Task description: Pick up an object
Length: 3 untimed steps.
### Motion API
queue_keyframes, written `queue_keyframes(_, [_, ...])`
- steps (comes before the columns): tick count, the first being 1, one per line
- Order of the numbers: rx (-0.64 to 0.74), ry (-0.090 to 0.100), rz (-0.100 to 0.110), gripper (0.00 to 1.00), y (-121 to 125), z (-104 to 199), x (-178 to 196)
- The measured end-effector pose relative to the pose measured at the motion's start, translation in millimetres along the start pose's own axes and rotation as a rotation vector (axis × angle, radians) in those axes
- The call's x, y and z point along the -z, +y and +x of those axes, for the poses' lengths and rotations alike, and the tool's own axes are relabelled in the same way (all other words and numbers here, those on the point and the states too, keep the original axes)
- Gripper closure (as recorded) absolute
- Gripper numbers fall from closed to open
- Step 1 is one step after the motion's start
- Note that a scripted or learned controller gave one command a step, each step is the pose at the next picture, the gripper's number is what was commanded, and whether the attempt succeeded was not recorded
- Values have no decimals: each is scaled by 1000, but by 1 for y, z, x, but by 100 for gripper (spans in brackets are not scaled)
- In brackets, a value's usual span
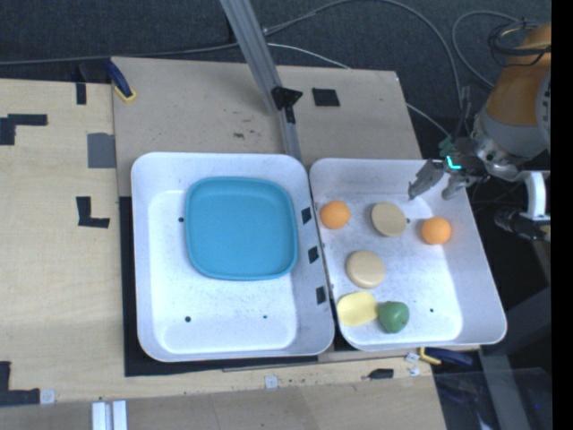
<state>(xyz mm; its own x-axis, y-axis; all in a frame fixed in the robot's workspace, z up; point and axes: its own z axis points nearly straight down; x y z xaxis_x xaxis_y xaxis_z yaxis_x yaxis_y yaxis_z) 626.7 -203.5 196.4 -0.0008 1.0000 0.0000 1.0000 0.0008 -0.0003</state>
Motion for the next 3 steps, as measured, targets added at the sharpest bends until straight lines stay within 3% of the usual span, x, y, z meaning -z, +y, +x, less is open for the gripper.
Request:
queue_keyframes(1, [0,0,0,0,0,0,0])
queue_keyframes(3, [0,0,2,0,-6,2,-109])
